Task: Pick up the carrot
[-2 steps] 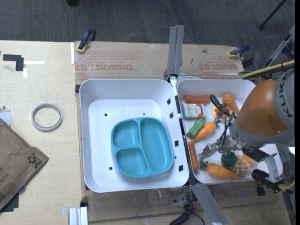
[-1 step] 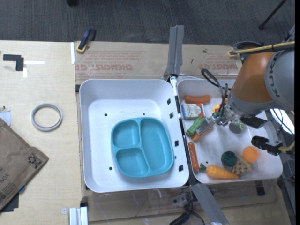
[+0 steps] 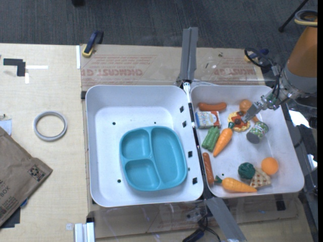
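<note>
The tapered orange carrot (image 3: 222, 141) with its green stub is lying on a slant in the right white bin (image 3: 287, 150), touching a green pepper-like piece (image 3: 210, 137) on its left. Just right of the carrot's thick end, the tool (image 3: 251, 114) is hanging over a flat, colourful pizza slice (image 3: 237, 121); how far it is open cannot be made out. A smooth teal divided plate (image 3: 153, 158) is sitting left of the carrot, in the neighbouring bin (image 3: 101, 135).
</note>
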Controlling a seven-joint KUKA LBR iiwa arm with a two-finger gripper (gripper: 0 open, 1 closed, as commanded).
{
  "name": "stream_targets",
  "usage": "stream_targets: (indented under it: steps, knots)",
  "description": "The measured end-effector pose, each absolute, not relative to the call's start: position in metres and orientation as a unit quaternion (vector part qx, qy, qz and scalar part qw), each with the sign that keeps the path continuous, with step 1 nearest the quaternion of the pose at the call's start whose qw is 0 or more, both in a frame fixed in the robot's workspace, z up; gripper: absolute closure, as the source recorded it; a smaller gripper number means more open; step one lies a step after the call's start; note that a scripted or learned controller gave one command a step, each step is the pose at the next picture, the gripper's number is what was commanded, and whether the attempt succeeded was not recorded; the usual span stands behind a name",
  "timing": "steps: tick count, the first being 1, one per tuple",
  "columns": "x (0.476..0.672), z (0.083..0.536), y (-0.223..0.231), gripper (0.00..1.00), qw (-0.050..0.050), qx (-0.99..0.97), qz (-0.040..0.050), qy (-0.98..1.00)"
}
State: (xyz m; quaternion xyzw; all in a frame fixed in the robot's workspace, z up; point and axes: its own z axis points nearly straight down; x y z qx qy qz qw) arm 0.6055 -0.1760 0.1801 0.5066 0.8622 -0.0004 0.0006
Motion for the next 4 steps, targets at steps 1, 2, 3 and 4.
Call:
stream_targets:
  steps: [1,2,3,4]
  knots:
    - [0.615,0.097,-0.103,0.0,0.003,0.484,0.0014,0.875]
    - [0.556,0.096,-0.106,0.0,0.005,0.452,0.0011,0.892]
    - [0.528,0.096,-0.135,0.0,0.005,0.421,0.0007,0.907]
    - [0.531,0.107,-0.136,1.0,0.009,0.423,0.0018,0.906]
